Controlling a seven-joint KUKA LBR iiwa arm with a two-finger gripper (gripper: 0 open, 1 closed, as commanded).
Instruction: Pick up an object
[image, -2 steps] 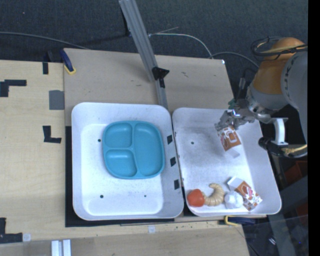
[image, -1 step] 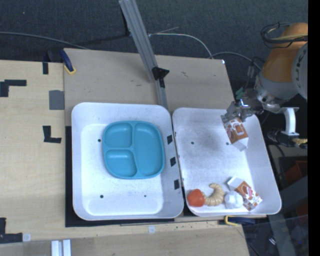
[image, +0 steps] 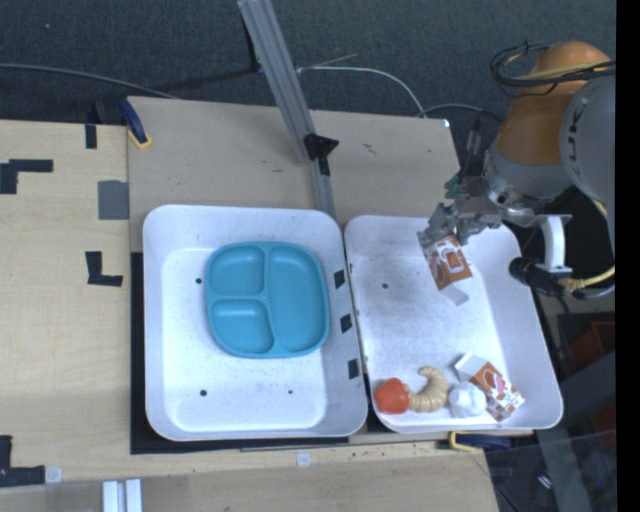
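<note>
Claw (image: 447, 232) hangs over the upper part of the right bin (image: 395, 300), at the end of the grey arm (image: 560, 120) that reaches in from the right. An orange-and-white packet (image: 449, 266) hangs tilted directly beneath it, its top edge running up into the claw's tip, so the claw appears pinched onto that top edge; the fingers themselves are too small and dark to make out singly.

Judging by this, the step in hand is the lift: the packet looks taken and raised off the bin floor, though the slanted view makes it hard to be sure its lower corner is free of the white surface. The next move calls for a steady rise straight up, keeping the pinch firm, since the grip seems to sit on one edge only and the packet could swing or slip out.

Along the near wall of the same bin lie the other candidates: a red tomato-like piece (image: 392, 396), a tan croissant-shaped piece (image: 431, 389) touching it, a small white object (image: 463, 401), and a second orange-and-white packet (image: 493, 388) just beside that. The left bin (image: 170, 300) carries a blue divided plate (image: 267, 299), well apart from the claw. Both bins sit side by side on the counter (image: 200, 150).
</note>
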